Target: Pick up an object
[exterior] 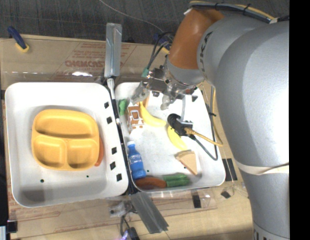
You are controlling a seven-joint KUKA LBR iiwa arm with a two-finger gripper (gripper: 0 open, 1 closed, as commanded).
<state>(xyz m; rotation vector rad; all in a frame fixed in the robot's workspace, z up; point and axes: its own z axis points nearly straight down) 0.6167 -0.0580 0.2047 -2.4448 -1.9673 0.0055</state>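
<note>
Arm point(245, 84) bulk, grey with an orange band, covers the right side of the tabletop point(210, 223) and overhangs the right edge of the right bin point(215, 170). The left bin point(20, 134) holds a yellow divided tray point(65, 138), which sits in the middle and leans toward the bin's right wall. Bare white floor runs all round the tray, widest along the front edge.

The right bin is crowded. The gripper point(155, 97) hangs over its back-left part, fingers apart with nothing between them, just above the top end of a banana point(154, 119). That banana curves toward the bin's centre, and a second yellow curved piece point(178, 141) lies just beyond it. A blue bottle point(136, 162) lies along the left wall toward the front-left corner. An orange-and-white carton point(135, 116) stands near the same wall, touching the banana. A tan wedge point(188, 162) sits right of centre. A green cucumber-like piece point(176, 180) and a reddish-brown piece point(150, 182) line the front edge. A small green item point(123, 106) presses against the left wall at the back. The clearest open floor lies in the bin's middle, between bottle and wedge.
</note>
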